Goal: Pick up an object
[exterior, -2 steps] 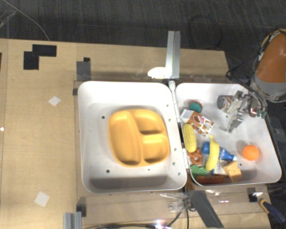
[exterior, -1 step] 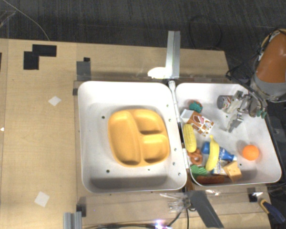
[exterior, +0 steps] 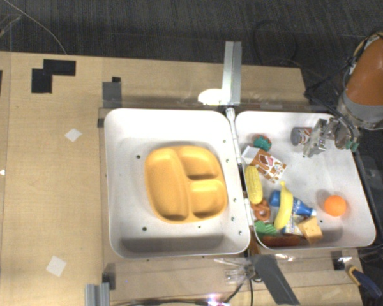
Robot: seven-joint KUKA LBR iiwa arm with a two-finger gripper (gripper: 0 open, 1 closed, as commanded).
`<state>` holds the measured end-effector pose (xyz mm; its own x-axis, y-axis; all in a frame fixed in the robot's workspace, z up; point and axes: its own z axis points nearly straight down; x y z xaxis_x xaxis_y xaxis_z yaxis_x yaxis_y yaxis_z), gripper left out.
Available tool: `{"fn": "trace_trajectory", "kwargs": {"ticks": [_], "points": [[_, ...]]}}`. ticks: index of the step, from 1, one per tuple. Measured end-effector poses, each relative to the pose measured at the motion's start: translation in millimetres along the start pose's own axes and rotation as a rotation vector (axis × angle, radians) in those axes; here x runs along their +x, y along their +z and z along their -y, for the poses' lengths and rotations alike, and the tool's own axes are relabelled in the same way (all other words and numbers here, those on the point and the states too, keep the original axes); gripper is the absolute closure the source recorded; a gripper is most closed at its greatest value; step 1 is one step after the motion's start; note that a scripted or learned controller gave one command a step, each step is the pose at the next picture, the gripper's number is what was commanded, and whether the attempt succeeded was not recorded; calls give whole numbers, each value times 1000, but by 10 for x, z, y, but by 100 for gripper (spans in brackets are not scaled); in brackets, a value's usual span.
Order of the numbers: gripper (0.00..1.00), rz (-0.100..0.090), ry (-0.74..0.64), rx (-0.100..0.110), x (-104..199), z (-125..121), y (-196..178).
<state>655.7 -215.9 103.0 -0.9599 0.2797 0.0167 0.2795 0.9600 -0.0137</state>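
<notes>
- Gripper (exterior: 316, 143): low in the upper part of the right bin (exterior: 364, 190), reaching in from the right. The jaws point left; whether they are spread or pressed together cannot be told at this size. Nothing is seen between them.
- Nearest candidate: a small grey can (exterior: 300, 135), lying just left of the gripper, touching it or nearly so; which of the two is unclear.
- Risk, as judged: the can looks round and smooth, so a closing grasp off its centre could roll it away toward the bin's back wall, and the jaws would shut on air.
- Risk, as judged: the bin's rim and upper wall are near; a low approach could scrape the wall.
- Orange ball (exterior: 335, 205): alone near the right side of the same bin, well apart from the gripper; likely to roll if nudged.
- Clutter along the left wall of the right bin: corn cob (exterior: 253, 184), banana (exterior: 283, 208), patterned carton (exterior: 267, 164), a small green and red piece (exterior: 262, 142), a tan block (exterior: 310, 230). These crowd one another; a grasp there could catch two things or slip between them.
- Left bin (exterior: 121, 171): holds a yellow divided tray (exterior: 186, 182), well apart from the arm.
- Counter (exterior: 45, 183): tan, with black marks at its upper left.
</notes>
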Motion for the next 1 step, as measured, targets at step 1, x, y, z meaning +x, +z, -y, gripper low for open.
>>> {"fn": "trace_trajectory", "kwargs": {"ticks": [1], "points": [[0,-49,-3,0,105,2,109]]}}
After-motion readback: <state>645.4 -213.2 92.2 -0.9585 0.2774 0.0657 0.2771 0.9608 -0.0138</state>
